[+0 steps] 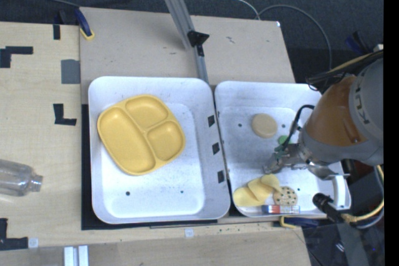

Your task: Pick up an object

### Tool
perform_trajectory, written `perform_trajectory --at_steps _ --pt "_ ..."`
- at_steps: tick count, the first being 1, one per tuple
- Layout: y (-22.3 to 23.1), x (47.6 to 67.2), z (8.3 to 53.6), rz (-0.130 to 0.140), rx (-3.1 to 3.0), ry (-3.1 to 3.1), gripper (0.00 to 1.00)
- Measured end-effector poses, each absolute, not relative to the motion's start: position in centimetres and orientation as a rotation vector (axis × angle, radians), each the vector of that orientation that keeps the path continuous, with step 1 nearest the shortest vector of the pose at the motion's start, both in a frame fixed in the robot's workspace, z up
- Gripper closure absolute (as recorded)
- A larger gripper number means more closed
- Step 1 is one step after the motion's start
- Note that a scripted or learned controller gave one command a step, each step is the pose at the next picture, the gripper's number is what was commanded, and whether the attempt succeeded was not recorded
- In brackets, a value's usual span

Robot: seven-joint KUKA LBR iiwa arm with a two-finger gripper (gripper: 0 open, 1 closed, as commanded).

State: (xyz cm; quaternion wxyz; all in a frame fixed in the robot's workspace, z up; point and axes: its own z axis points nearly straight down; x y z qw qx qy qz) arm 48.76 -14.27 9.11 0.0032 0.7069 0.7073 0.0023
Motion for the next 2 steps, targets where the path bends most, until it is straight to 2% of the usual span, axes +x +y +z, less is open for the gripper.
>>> perform_trajectory --at_steps 1,2 --pt "-14.15 48.58 8.96 0.003 2.22 2.224 0.0" --pt "-14.05 48.57 9.91 0.005 2.221 2.226 1.0"
